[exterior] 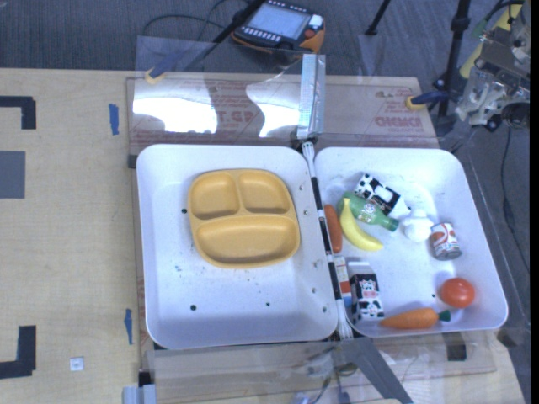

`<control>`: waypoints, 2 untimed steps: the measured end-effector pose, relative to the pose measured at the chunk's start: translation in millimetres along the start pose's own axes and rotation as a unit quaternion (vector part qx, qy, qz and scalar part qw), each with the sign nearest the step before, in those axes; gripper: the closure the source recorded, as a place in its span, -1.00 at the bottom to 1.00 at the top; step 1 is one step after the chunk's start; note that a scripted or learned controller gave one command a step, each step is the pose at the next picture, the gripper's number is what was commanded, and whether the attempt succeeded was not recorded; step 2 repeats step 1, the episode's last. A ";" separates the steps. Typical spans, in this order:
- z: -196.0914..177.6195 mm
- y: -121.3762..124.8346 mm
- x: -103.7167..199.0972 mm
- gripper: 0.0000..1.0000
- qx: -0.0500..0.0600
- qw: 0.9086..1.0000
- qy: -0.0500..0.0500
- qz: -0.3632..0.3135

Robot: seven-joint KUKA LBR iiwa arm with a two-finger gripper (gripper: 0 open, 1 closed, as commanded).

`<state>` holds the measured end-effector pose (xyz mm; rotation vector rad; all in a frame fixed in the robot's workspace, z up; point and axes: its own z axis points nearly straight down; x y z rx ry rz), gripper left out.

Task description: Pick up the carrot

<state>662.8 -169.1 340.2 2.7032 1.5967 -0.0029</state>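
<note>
The carrot (410, 319) is orange with a small green tip and lies flat along the near wall of the right bin (472, 192). Just beyond its green end sits a red tomato (457, 292), and a cow-patterned carton (365, 297) lies at its left end. My gripper (486, 99) hangs at the top right, outside the bins and beyond the right bin's far corner, well away from the carrot. Nothing shows between its fingers.
The right bin also holds a banana (360, 230), a green bottle (370, 213), a second cow-patterned carton (379, 194), a white lump (417, 225), a small can (445, 240) and an orange-red sausage shape (333, 227) by the divider. A yellow divided plate (244, 217) lies in the left bin (160, 251).
</note>
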 end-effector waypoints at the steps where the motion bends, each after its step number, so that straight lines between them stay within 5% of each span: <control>1: 88.4 23.7 -34.3 1.00 0.004 1.000 0.000 0.017; 2: 88.4 23.7 -34.3 1.00 0.004 1.000 0.000 0.017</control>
